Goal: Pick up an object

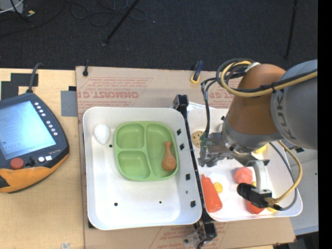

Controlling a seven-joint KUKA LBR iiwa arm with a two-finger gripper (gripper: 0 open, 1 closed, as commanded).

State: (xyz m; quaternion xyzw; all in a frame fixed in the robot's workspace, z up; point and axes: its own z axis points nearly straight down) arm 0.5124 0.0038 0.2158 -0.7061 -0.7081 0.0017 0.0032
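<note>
Your gripper point(207, 157) hung over the right bin point(290, 211) beside the carrot point(211, 193); you couldn't tell its opening.

A robotics lab: teach pendant point(28, 136), loose cables point(98, 4), cardboard-topped bench point(129, 90).

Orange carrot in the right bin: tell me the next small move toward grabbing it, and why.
Probably shift the hand toward the view's bottom, then descend. It hangs above the orange carrot, which lies apart from the yellow piece, along the right bin's left wall.
</note>
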